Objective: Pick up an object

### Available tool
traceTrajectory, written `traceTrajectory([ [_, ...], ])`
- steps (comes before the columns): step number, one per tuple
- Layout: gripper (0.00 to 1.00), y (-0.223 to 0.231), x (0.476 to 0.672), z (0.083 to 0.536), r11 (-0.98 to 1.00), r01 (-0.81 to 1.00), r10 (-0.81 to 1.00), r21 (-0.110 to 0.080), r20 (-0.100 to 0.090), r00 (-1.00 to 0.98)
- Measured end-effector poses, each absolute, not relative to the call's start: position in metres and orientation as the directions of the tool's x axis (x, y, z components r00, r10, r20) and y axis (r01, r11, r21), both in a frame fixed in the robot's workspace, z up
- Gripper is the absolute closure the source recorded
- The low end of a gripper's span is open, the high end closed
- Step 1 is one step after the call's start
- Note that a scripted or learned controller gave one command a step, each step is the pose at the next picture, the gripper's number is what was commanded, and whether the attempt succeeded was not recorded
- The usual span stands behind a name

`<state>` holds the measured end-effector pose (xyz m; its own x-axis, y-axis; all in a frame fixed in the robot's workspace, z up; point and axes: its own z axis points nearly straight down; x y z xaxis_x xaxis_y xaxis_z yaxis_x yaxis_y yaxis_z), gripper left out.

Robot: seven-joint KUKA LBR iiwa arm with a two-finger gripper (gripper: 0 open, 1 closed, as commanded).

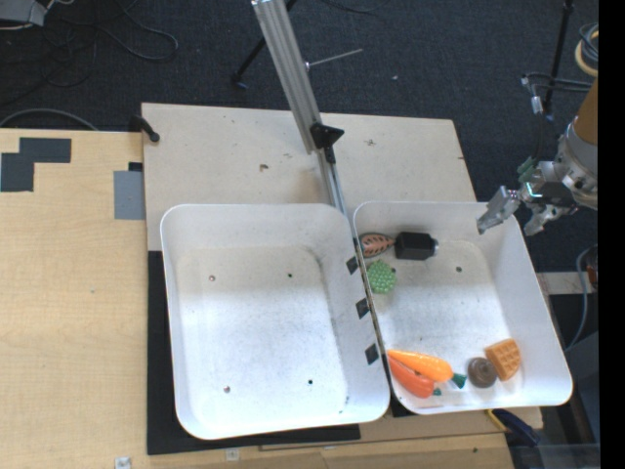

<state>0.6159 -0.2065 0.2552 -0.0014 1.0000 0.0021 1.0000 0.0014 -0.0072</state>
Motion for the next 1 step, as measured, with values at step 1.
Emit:
traceTrajectory([
  [1, 0.0, -0.2061, 0.6169, 0.2582, 0.005, 1.0, 1.0, -0.003, 0.0, -0.005],
])
